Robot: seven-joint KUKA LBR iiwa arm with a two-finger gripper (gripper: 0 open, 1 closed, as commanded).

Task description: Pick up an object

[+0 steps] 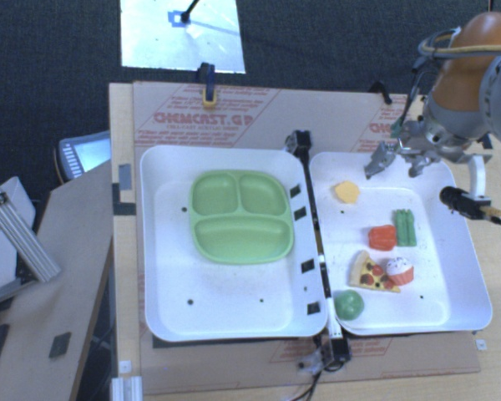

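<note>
Toy food lay untouched in the right bin (463,249), nearest a yellow piece (346,192), while the gripper (398,163) hovered spread above, needing to descend.

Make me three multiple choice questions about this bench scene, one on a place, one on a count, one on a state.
1. Where does the green divided plate lie?
A. left bin
B. right bin
C. on the cardboard

2. How many compartments does that plate have?
A. two
B. three
C. five

3. What is the state of the end effector?
A. gripping the pizza slice
B. open above the right bin's far edge
C. pressed on the plate

Answers: 1 A, it sits in the left bin. 2 B, two small, one long. 3 B, fingers apart, nothing between them.
</note>
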